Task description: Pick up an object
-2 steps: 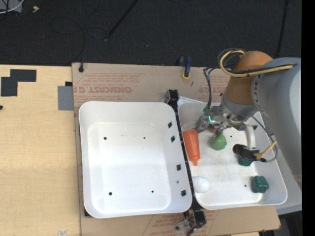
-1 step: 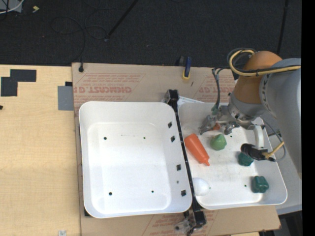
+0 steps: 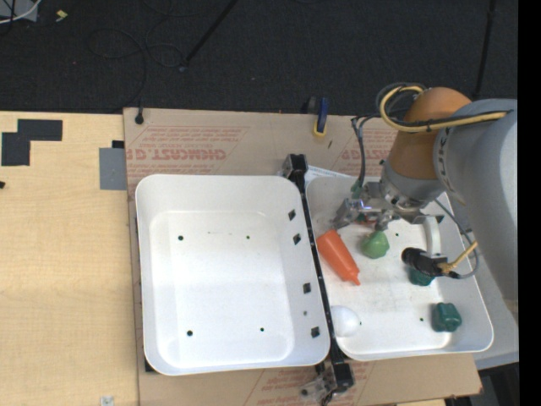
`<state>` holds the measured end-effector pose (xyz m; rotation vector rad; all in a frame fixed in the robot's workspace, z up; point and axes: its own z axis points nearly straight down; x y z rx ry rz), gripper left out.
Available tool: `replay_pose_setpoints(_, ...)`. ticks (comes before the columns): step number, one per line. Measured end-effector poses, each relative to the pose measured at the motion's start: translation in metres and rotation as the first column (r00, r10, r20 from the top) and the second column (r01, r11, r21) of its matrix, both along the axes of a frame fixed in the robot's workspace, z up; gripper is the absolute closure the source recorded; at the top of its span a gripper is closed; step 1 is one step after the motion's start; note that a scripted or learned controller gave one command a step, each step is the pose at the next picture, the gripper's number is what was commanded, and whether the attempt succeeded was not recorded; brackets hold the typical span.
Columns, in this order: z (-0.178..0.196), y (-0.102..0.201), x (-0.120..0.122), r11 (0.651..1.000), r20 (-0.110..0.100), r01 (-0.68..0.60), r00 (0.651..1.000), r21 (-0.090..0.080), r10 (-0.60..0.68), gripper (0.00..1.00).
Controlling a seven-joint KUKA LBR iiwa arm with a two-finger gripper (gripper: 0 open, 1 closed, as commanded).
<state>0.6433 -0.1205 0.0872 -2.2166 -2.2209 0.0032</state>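
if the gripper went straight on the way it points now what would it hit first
Probably the green ball, just below the gripper in the right bin; depth is unclear, so it might reach the bin floor beside it instead.

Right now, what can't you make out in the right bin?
All in the camera view:
1. The right bin back right corner: hidden under the arm.
2. Whether the pincer touches the green ball: too cluttered and blurry there.
3. The white lump by the front wall: white on white, shape unclear.
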Motion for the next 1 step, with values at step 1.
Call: replay_pose_setpoints(1, 0.0003, -0.0383, -0.0166, 1.0, -0.001, 0.004, 1.0, -0.002, -0.004, 0.0)
